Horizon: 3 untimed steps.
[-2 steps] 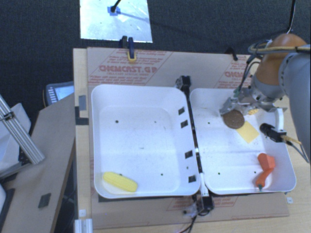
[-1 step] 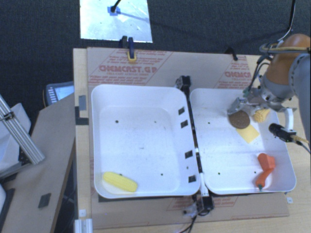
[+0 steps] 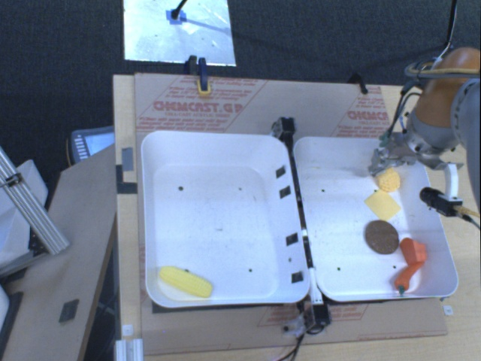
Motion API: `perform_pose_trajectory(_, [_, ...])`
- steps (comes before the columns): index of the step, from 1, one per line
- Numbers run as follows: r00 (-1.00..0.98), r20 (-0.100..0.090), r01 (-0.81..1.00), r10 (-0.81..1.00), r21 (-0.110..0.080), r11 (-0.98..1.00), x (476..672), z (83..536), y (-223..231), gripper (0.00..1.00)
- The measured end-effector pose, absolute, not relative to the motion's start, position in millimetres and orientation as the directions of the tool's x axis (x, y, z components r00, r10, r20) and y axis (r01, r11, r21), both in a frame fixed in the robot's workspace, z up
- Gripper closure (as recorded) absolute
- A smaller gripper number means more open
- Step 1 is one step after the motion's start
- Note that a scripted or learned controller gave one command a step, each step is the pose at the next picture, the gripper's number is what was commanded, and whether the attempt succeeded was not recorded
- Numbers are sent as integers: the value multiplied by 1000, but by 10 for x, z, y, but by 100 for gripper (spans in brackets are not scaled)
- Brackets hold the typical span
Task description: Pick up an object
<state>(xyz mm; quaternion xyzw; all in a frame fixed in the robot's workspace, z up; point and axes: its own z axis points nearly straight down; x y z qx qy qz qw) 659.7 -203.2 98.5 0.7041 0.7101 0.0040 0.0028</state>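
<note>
The claw [image 3: 385,162] hung low over the right bin [image 3: 338,201], just above a round yellow cookie [image 3: 388,180]; how far it was open could not be told. Nearby lay a yellow square [image 3: 382,205], a brown disc [image 3: 382,237] and a carrot [image 3: 410,262]. A corn cob [image 3: 185,281] lay in the left bin [image 3: 218,201] on the cardboard-covered bench [image 3: 225,107].

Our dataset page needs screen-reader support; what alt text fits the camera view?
A grey robot arm's hand hangs over a round yellow piece in the right bin, beside a yellow slice, brown disc and carrot. The left bin holds a corn cob.
</note>
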Motion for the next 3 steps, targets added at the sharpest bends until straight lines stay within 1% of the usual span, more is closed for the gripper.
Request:
perform_pose_trajectory(1, [-10, 0, 1000, 1000, 3, 10, 6702, 940, -1330, 100])
perform_pose_trajectory(2, [-8, 0, 1000, 1000, 2, 8, 6693, 846, -859, 100])
perform_pose_trajectory(3, [-16, 6, 1000, 1000, 13, 16, 6710, 1927, 328, 100])
